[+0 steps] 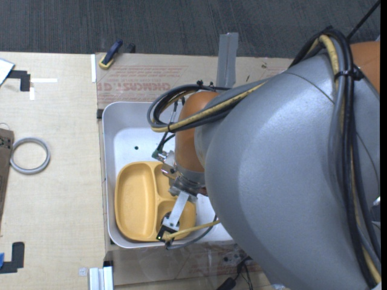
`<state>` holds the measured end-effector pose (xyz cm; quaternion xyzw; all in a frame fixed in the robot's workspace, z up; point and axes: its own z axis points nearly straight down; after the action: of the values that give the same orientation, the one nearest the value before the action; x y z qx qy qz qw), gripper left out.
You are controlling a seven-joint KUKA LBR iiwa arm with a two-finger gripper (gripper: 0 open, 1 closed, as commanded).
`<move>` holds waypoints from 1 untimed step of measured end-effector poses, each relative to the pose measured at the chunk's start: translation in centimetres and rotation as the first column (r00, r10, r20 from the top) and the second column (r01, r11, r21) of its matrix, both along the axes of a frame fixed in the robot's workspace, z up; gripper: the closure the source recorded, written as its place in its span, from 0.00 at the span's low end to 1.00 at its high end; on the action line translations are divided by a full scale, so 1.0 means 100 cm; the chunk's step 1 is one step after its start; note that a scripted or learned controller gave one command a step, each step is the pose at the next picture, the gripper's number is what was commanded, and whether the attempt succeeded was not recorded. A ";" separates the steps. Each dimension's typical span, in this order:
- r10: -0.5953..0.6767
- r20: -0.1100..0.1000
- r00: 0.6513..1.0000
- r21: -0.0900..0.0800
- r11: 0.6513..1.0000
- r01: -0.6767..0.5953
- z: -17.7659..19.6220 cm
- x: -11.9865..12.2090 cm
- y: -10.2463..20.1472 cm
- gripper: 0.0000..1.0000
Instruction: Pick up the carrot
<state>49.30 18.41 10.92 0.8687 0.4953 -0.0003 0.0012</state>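
Looking down at a slant on a pale wooden tabletop (pixel 54 210). At lower centre, a shallow white bin (pixel 106 162) with rounded corners. Inside it, filling the lower left part, a yellow divided dish (pixel 138 201) with one large oval compartment on the left and smaller compartments on the right, partly hidden. On the bare bin floor above the dish, a small dark speck.

Filling the right half of the frame, a bulky grey arm (pixel 290 180), reaching in from the right and down toward the bin. Near the middle of the frame, the orange band (pixel 192 132) above the wrist, with black cables (pixel 158 110) looped beside it. Below the band, the tool (pixel 180 187), poised over the right side of the dish, close to the divider. Impossible to tell how wide or narrow the tool is set, or whether anything is gripped.

Impossible to tell where the carrot lies, or which way its long axis points, with the arm covering much of the bin.

At far left on the tabletop, well apart from the bin, a grey roll of tape (pixel 29 154), lying flat. Above the bin, a brown cardboard sheet (pixel 142 80) with red print. At its upper left corner, a small blue-and-yellow object (pixel 112 53). At top centre, an upright grey post (pixel 228 50).
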 end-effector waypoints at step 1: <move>-0.287 -0.004 0.958 -0.002 0.958 0.287 0.081 0.008 -0.027 1.00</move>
<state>50.05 15.72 19.03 0.9314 0.3639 -0.0028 0.0007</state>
